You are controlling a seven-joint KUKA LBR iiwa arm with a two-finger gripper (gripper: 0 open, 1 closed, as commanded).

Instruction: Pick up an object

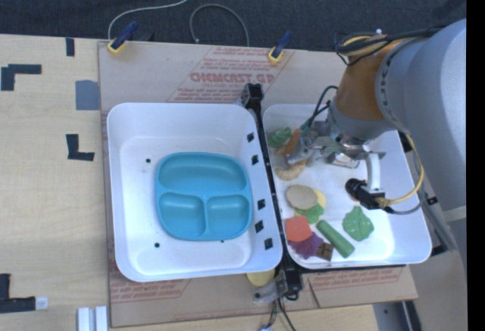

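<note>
My gripper [301, 149] is low in the right bin [409, 242], near that bin's upper left corner. Right beside it lie a green leafy piece [280, 135], an orange piece [292, 142] and a pale curved piece [290, 170]. The gripper touches or overlaps this cluster, and the wrist hides how it meets them. Further toward the front lie a tan and yellow round piece [304, 198], a red-orange piece [298, 229], a purple piece [306, 246], a green cylinder [335, 238] and a green lettuce-like piece [358, 223].
The left bin [125, 170] holds a blue divided plate [203, 195]. A black divider [261, 170] with clips runs between the bins. The arm's grey body and orange band [364, 87] hang over the right bin's back right. Cables [379, 197] trail by the wrist.
</note>
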